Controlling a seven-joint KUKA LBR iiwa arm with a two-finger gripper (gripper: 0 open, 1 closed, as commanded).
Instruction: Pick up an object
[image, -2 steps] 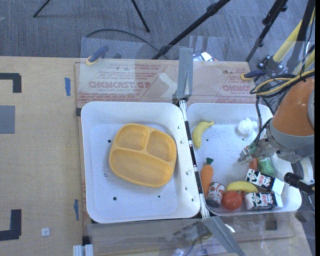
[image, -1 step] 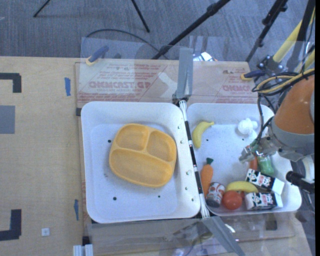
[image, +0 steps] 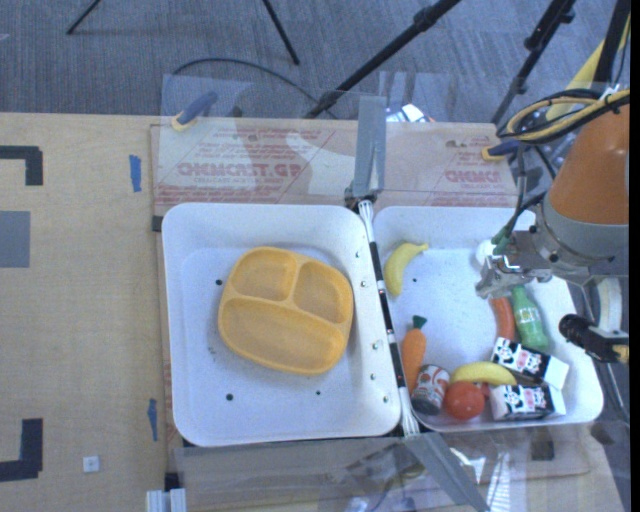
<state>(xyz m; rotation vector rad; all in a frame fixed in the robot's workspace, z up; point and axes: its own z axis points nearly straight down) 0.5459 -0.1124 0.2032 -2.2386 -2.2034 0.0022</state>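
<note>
Arm over the right bin, nothing lifted yet.

The pick looks not yet made: every item in the right bin (image: 590, 395) lies on the floor of the bin, and none shows between the fingers. The gripper (image: 497, 270) hangs low over the bin's far half, above the top ends of the green bottle (image: 527, 317) and the orange stick-shaped item (image: 504, 319) just beside that bottle; those two seem the likeliest targets. Whether the fingers stand apart or together I cannot tell, as the metal tip is small and blurred. From the green bottle, the banana (image: 400, 265) lies well off toward the bin divider, the carrot (image: 413, 353) nearer the camera by the divider, and the tomato (image: 463, 400), a second banana (image: 485, 373) and two milk cartons (image: 528, 361) cluster at the near wall. The yellow divided plate (image: 286, 309) sits in the left bin (image: 190, 330). Closing, gripping and lifting all remain.
</note>
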